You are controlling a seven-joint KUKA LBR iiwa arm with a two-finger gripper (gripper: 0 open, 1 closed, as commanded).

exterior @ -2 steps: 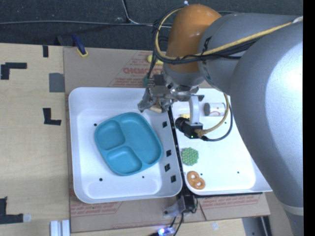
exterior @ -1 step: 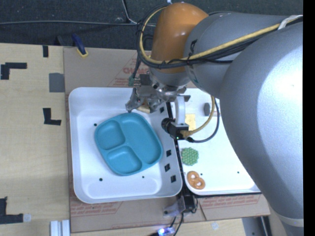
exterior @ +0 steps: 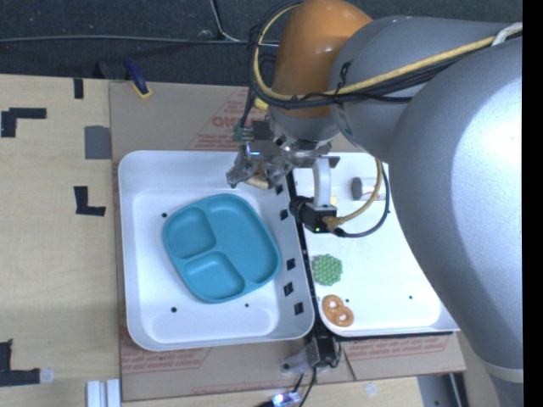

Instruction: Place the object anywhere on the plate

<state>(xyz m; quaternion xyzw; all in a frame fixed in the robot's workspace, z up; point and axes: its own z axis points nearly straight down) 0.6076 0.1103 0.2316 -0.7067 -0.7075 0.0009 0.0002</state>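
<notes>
Pretzel [exterior: 338,310] lies in the right bin, well apart from the claw [exterior: 254,170]; claw's grip cannot be told

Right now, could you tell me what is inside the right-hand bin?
A green object and a pretzel lie in the right bin; the arm covers its far side.
</notes>
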